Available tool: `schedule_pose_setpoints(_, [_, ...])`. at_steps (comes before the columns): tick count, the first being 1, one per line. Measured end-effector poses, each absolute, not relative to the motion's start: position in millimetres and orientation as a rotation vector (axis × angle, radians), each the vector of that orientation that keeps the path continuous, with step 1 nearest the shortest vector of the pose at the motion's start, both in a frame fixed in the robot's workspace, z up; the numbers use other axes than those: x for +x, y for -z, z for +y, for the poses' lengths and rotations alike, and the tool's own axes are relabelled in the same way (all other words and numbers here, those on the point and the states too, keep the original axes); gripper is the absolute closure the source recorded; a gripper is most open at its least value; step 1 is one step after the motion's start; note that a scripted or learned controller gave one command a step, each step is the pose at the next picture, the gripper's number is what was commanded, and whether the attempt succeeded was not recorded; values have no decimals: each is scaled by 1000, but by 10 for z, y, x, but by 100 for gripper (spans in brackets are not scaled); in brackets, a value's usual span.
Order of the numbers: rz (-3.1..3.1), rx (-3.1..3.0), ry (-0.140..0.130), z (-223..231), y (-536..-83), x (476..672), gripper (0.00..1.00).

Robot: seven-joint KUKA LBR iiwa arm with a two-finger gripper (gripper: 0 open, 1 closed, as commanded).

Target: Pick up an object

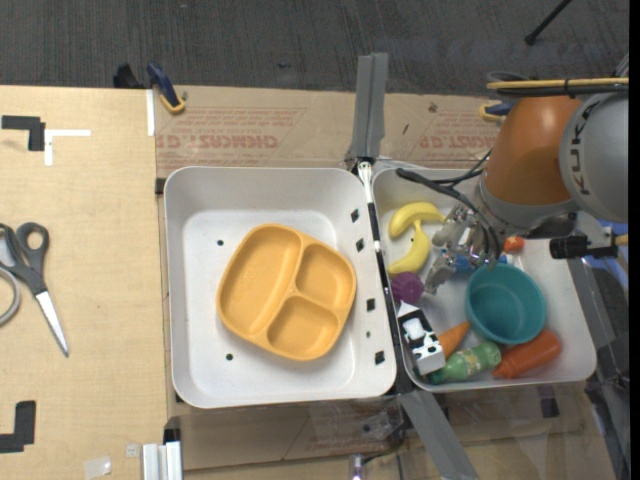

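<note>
My gripper is down in the right bin, hovering just beside the banana and above the purple piece, and from up here I can't tell its state. The teal bowl sits just to its right, carrots along the near wall, and the yellow divided plate lies alone in the left bin.
</note>
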State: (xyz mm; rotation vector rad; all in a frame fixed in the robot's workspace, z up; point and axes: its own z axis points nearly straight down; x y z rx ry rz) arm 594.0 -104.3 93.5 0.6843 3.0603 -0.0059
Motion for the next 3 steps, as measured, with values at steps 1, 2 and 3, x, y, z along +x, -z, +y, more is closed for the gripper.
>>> schedule_pose_setpoints(1, [3010,872,1,-968,-948,6154,0])
schedule_pose_setpoints(2, [3009,867,2,-971,-1045,6162,100])
schedule_pose_setpoints(3, [3007,894,-1,-445,-2225,6188,100])
